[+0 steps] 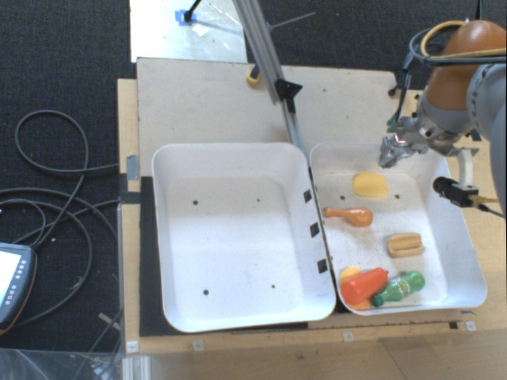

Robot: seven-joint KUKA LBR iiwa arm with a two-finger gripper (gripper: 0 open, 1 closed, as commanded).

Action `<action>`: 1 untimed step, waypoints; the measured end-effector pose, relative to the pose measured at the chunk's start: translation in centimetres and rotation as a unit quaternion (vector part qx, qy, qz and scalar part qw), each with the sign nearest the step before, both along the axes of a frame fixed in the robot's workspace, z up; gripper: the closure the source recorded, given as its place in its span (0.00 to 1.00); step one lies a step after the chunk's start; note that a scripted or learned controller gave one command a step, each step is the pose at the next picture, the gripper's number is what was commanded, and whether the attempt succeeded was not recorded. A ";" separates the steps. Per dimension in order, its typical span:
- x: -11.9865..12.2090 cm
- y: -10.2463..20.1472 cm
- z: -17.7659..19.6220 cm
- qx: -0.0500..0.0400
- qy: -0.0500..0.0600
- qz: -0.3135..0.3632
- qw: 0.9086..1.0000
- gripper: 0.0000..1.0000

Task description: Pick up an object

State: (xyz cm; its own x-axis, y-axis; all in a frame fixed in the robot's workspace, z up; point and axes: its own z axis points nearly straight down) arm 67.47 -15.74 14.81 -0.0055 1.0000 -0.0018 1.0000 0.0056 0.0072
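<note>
Pincer (389, 157) above right bin (467, 248), five toys inside

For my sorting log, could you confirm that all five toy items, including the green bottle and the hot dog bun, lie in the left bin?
Not quite: the camera view shows all five, including the green bottle and the hot dog bun, in the right bin, not the left bin.
</note>
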 end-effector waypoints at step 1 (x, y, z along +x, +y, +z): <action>-0.8 0.3 5.6 0.000 0.000 -0.001 1.000 1.00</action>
State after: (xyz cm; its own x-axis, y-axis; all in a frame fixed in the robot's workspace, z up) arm 66.67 -15.45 20.38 -0.0045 1.0000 -0.0015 1.0000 0.0045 0.0075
